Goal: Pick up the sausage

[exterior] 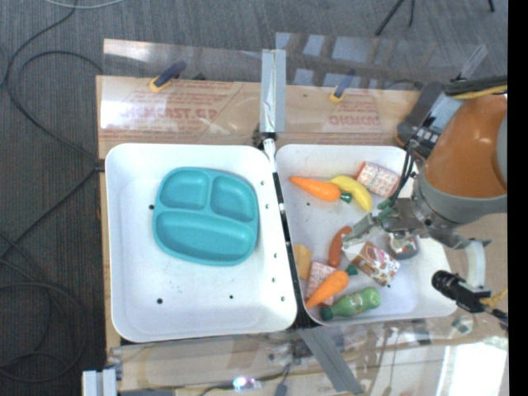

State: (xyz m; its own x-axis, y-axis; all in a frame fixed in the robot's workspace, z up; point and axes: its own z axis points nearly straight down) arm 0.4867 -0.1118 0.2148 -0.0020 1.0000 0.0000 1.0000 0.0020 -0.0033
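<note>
Camera view: the hand (365, 225), fingers spread, hovers just beside the sausage (338, 245) in the right bin (412, 304). Approach step; next, straddle and close.

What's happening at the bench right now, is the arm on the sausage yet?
The arm's tool is down in the right bin, close beside the sausage, which lies on the bin floor among a carrot, a banana and a green bottle. The sausage is not lifted. The left bin holds a teal divided plate.
</note>
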